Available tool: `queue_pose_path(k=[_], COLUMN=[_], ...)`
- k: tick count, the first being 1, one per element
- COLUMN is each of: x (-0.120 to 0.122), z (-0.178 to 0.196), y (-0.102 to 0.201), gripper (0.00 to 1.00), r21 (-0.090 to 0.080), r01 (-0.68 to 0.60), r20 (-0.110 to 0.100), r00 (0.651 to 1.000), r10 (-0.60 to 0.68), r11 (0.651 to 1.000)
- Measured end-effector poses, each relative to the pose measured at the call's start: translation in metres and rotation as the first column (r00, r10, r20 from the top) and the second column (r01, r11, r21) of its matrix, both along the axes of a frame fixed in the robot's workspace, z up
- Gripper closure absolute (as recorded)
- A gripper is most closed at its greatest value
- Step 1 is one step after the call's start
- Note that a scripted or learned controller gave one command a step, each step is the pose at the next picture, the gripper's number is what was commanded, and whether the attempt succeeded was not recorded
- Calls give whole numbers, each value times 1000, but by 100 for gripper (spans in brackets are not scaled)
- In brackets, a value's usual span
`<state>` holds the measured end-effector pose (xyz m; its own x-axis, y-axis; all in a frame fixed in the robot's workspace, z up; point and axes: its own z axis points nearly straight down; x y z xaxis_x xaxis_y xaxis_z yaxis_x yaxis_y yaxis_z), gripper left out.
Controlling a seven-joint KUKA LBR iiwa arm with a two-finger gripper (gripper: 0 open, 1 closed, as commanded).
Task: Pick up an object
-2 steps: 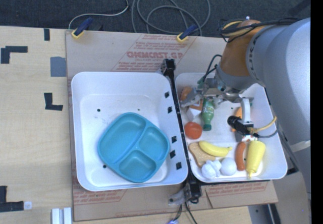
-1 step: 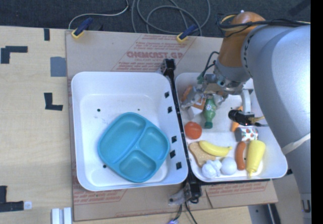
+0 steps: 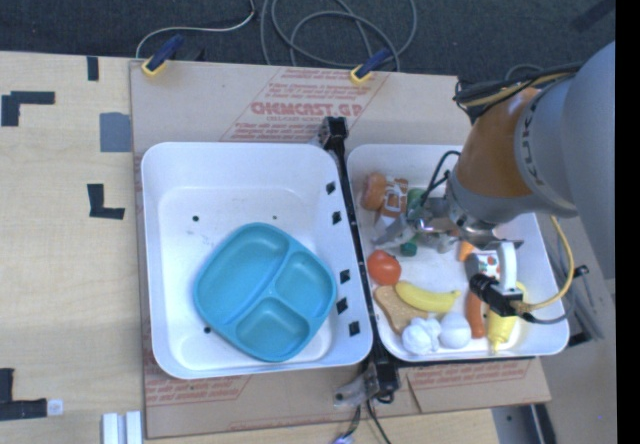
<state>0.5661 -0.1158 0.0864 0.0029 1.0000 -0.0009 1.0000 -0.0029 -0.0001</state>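
Cardboard sheet [image 3: 300, 112] printed "CHEMCAST GP"

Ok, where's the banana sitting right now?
The banana lies in the right bin, toward its near edge, just below the red tomato and left of the gripper's wrist hardware.

Grey arm [image 3: 585, 132], orange band [image 3: 490, 152], yellow cable [image 3: 565, 277] near wrist.
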Motion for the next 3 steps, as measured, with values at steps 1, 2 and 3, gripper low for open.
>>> queue_pose_path(k=[1,2,3], x=[76,85,87], z=[-2,-3,-4], y=[18,15,15], gripper=[0,0,0], r21=[1,10,11], r01=[-11,-12,-12], r20=[-54,-86,-92], r00=[998,996,996], r10=[11,13,13], r11=[1000,1000,1000])
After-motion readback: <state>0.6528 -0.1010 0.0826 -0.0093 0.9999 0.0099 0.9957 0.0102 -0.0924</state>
